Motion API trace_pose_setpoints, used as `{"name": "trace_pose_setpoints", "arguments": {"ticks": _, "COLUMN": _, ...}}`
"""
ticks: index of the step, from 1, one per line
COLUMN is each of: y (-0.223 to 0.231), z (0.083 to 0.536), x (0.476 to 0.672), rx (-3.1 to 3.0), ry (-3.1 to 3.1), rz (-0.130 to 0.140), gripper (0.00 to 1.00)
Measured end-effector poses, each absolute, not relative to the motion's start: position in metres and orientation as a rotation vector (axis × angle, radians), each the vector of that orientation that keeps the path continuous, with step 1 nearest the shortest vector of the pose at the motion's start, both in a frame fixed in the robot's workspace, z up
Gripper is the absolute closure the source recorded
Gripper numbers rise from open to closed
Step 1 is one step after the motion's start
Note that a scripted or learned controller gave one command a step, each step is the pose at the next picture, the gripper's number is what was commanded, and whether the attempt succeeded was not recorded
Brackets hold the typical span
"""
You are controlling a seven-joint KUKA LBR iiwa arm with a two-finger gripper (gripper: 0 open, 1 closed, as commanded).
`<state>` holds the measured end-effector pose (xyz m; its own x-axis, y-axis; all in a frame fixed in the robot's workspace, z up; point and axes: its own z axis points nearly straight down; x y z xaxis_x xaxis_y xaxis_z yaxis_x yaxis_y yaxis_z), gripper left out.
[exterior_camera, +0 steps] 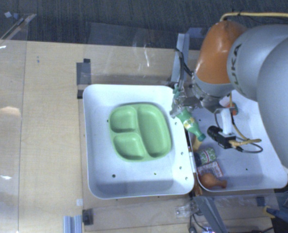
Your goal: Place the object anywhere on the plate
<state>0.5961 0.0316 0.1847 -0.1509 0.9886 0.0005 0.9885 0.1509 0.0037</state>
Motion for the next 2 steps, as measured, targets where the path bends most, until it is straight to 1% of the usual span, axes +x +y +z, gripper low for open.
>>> {"name": "trace_pose_setpoints", "arguments": {"ticks": 1, "y": 0.0822, "z": 0.1850, "x": 0.5932, "rx": 1.993, "ry": 2.425, "rz": 0.005, "gripper": 1.00}}
{"name": "trace_pose_setpoints", "arguments": {"ticks": 2, "y": 0.0821, "z": 0.1851, "x": 0.5933, "rx": 1.993, "ry": 2.425, "rz": 0.005, "gripper": 0.00}}
